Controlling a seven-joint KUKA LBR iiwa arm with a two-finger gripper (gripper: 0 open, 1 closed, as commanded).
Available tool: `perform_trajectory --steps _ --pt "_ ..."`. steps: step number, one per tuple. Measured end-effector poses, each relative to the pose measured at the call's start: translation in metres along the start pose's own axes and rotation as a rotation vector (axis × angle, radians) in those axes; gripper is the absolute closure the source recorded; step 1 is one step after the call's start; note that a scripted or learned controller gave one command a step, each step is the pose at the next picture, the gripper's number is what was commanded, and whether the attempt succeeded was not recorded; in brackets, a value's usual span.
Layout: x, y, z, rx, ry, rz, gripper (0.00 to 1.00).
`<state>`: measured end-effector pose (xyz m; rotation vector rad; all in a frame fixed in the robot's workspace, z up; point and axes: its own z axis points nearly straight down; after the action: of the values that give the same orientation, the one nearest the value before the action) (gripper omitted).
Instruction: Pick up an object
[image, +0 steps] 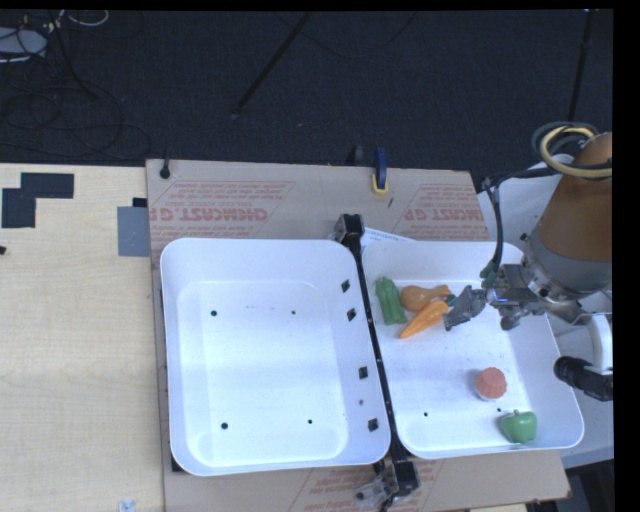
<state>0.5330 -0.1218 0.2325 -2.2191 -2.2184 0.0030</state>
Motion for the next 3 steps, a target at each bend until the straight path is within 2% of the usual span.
perform_trajectory --steps 1,2,3 --pt "-0.037 -0.058 0.077 0.008 0.000 0.005 0.00" --pt "-0.073 0.043 0.050 -0.010 -0.005 -0.002 0.00" --pt "-0.094 -0.058 0.060 0.005 0.000 0.005 0.00"
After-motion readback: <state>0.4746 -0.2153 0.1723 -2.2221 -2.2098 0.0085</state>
